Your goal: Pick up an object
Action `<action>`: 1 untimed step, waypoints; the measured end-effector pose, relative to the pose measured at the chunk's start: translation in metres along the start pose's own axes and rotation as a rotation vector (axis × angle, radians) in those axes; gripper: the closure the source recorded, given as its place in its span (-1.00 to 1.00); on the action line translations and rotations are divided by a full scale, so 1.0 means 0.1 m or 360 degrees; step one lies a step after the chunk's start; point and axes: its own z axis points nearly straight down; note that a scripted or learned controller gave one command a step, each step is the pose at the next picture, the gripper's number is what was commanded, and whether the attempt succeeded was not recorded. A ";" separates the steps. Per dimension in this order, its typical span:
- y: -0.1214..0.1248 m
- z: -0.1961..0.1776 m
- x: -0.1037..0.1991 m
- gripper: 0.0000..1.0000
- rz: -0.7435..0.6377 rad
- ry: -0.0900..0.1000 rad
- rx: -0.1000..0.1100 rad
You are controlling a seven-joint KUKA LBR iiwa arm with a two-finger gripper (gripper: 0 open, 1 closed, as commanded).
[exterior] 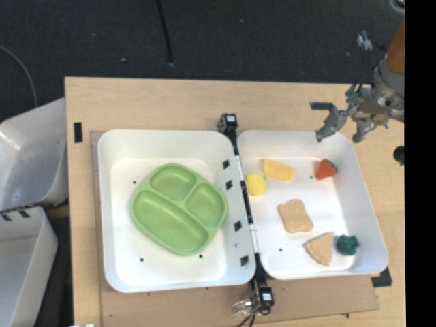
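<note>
Camera view: gripper [338, 125] hangs over the far rim of the right bin [364, 203], fingers apart, nothing btwn them. Nearest pick is the red piece [325, 169], just below it and a bit left, well apart from the fingers. Yellow wedge [278, 170] lies further left, long axis across the bin. Green plate [178, 208] sits in the left bin.

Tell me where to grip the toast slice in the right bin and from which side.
Grip the toast slice across its two long flat edges, coming straight down from above. It lies flat on the bin floor with space all round, so its narrower width probably suits the gripper best.
</note>
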 end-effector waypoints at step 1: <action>0.02 -0.07 0.00 -1.00 -0.0004 -0.0003 -0.0019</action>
